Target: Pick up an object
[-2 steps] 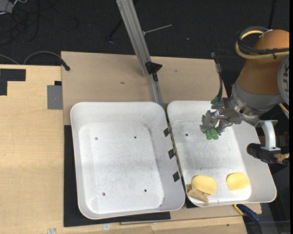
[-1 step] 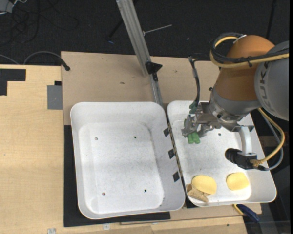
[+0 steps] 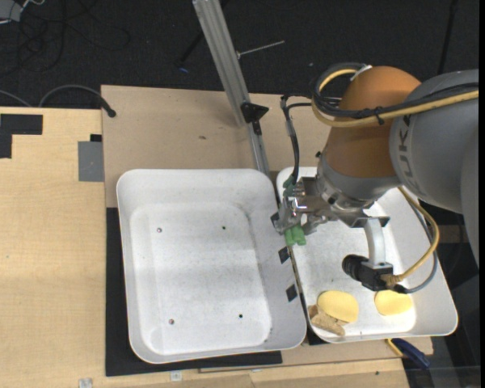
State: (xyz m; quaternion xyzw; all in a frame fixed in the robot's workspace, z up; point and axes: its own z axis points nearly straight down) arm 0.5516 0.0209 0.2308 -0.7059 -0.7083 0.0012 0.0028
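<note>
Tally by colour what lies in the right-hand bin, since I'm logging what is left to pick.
Yellow lumps: 2
Tan piece: 1
Total: 3
Green bit: uncounted, cannot tell whether it is a loose thing.

A grey robot arm (image 3: pixel 440 144) with an orange band (image 3: pixel 376 95) reaches in from the right above the right bin (image 3: pixel 438 320). Its gripper (image 3: pixel 293 221) hangs at that bin's left wall, just beside the left bin (image 3: pixel 194 217). A small green object (image 3: pixel 296 236) shows right at the gripper's tip. Near the right bin's front edge lie a yellow lump (image 3: pixel 338 305) and a second yellow piece (image 3: pixel 393 301), apart from each other. A tan scrap (image 3: pixel 329 323) lies against the lump. Both white bins sit on the table (image 3: pixel 40 257).
</note>
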